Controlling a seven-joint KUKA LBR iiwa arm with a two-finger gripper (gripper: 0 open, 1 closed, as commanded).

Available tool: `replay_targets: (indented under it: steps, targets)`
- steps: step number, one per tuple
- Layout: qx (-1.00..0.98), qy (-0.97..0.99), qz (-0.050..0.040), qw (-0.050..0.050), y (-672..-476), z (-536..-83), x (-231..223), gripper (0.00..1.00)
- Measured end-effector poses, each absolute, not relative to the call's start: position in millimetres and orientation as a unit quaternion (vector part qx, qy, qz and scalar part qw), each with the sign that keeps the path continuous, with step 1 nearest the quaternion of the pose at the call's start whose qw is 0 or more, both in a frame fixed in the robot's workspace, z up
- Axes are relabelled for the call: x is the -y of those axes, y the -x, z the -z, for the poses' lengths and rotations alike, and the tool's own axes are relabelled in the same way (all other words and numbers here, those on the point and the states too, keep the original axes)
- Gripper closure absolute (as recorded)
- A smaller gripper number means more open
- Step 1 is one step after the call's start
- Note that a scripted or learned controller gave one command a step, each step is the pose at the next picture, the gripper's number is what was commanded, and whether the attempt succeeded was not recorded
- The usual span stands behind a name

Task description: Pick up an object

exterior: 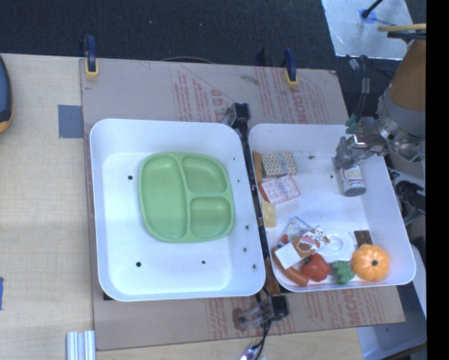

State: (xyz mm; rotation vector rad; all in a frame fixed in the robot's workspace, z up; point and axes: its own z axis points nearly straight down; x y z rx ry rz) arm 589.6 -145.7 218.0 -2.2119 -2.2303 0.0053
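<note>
A small grey metal can with a pale label (pixel 353 180) lies in the right white plastic bin (pixel 326 139), near that bin's far right corner, its long axis running from the far edge toward the near edge with a slight tilt. The hand (pixel 350 154) sits right at the can's far end, touching or just above it; whether it is apart, together or clamped on the can cannot be told from this view. The grey arm with its orange band (pixel 405 88) reaches in over the bin's right edge. Along the bin's left edge lie a patterned square packet (pixel 278 163), a red-and-white packet (pixel 280 190) just nearer, and a yellow piece (pixel 269 214). In the near part of the bin a colourful crumpled wrapper (pixel 305 237), a red toy tomato (pixel 315 268), a green toy vegetable (pixel 343 271) and an orange toy pumpkin (pixel 370 262) crowd together. The left white bin (pixel 112 201) holds a light green divided plate (pixel 185 196) at its middle. Both bins rest on brown cardboard (pixel 179 88) on the bench (pixel 29 223).
</note>
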Motion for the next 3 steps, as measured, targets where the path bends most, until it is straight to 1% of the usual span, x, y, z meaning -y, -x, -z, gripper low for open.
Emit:
replay_targets:
  steps: [1,2,3]
  targets:
    - [0.707,0.707,0.0003,-0.001,-560.2,-258,142,1.0]
    - [0.706,0.708,-0.0019,0.001,-499.3,-271,183,1.0]
    - [0.709,0.706,0.0002,0.0,-478.8,-305,167,1.0]
